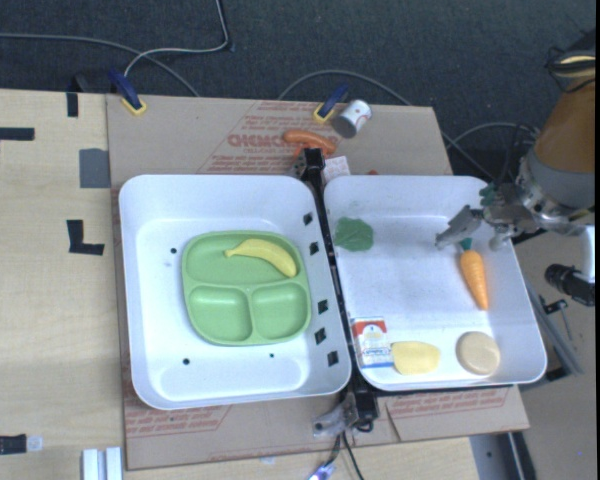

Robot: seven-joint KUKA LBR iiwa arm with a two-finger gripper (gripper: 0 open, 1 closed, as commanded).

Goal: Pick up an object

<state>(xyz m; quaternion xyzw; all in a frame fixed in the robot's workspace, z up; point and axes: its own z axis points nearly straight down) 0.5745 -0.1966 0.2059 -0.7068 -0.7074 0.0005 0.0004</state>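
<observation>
- I see the gripper (470,230) at the right of the frame, over the upper right part of the right bin (420,193), and its fingers look spread apart with nothing between them.
- The carrot (474,277) lies on the bin floor just below the fingertips, apart from them as far as I can tell.
- Along the right bin's lower edge I see a small red-and-white carton (371,341), a pale yellow piece (415,357) and a round beige piece (477,353).
- A green lump (354,234) sits at that bin's upper left.
- In the left bin (150,208) a green divided plate (202,308) carries a banana (264,255) in its upper compartment.
</observation>
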